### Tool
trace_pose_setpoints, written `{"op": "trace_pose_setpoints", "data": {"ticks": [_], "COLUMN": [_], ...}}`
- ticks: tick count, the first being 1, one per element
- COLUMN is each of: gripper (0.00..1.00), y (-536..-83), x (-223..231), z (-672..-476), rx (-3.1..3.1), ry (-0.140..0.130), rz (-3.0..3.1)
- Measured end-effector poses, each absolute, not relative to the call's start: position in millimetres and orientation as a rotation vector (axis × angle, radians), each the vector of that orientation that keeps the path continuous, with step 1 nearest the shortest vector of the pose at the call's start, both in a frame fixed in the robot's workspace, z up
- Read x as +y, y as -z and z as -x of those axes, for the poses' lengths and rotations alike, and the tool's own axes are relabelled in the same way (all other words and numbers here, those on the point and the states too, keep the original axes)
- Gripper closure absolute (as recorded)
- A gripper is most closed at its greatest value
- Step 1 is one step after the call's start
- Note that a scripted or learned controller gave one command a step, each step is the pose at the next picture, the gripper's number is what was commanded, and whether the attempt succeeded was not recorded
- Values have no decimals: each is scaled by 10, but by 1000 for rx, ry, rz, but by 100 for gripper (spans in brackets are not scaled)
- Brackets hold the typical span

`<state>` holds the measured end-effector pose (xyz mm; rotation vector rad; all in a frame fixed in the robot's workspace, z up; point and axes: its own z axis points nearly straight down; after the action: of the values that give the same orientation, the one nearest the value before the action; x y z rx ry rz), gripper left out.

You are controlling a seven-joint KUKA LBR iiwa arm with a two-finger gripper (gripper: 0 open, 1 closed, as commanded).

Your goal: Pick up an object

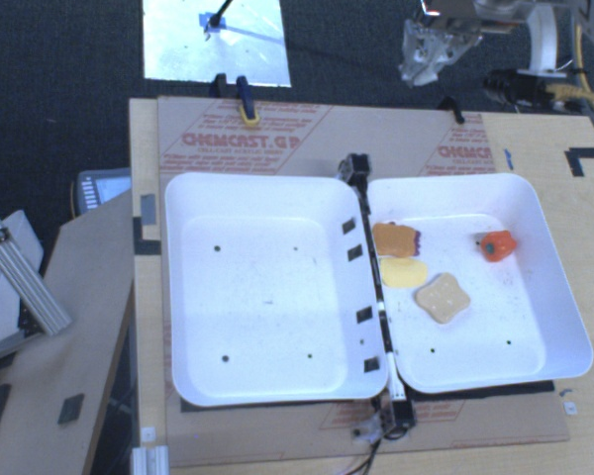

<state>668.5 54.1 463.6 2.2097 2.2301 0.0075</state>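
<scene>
Camera view has the gripper [431, 55] way above the right bin [549, 295], finger state unclear, so nothing's grabbed yet.

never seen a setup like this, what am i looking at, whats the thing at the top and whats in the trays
One camera looks down at a slant on a bench. The grey thing at the top is a robot arm's pincer, raised behind the bins and holding nothing. Two shallow white bins sit side by side. The right bin holds four small things: an orange piece, a yellow disc, a tan toast-like piece and a red-orange item. The left bin sits beside it.
</scene>
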Motion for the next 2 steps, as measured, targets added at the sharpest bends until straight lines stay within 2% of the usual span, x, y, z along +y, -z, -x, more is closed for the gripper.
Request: {"op": "trace_pose_setpoints", "data": {"ticks": [1, 2], "gripper": [100, 100], "y": [-5008, -4674], "x": [1204, 2195], "z": [-6683, -6671], "rx": [2230, 2238], "ry": [-10, -2], "rz": [-2209, -2209]}}
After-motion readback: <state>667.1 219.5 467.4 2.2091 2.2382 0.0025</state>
